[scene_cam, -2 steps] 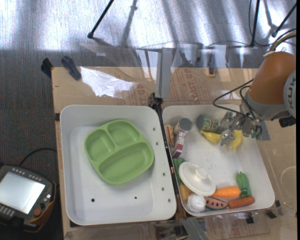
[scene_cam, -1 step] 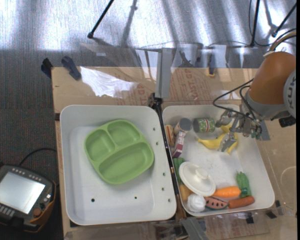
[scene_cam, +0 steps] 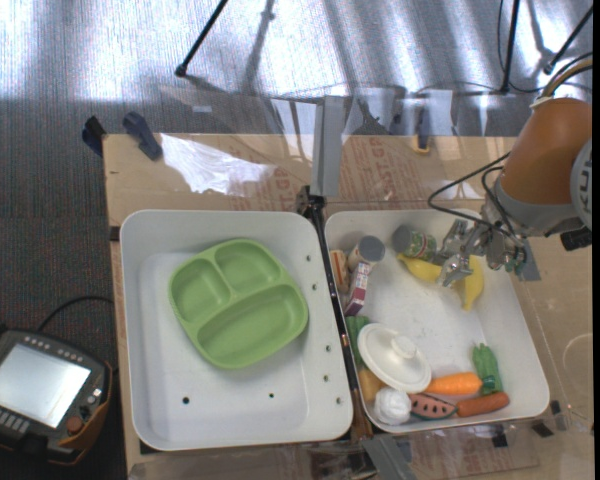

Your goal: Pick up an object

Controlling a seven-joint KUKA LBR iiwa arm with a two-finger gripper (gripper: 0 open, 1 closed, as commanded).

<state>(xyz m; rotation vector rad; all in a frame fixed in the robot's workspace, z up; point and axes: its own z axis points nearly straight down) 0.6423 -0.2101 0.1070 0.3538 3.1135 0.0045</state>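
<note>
Two white bins on a wooden bench, arm over the right one.

The bench (scene_cam: 220, 173) stands on dark carpet crossed by bands of light, with tripod legs behind it and a handheld screen (scene_cam: 40, 388) on the floor at lower left. The left bin (scene_cam: 140, 368) holds a green divided plate (scene_cam: 238, 301). The right bin (scene_cam: 520, 338) holds a banana (scene_cam: 472, 283), a white lid (scene_cam: 395, 358), a carrot (scene_cam: 452, 383), a can (scene_cam: 412, 238) and other toy food. The gripper (scene_cam: 458, 260) hangs just above the banana, fingers slightly apart, with nothing between them.
</note>
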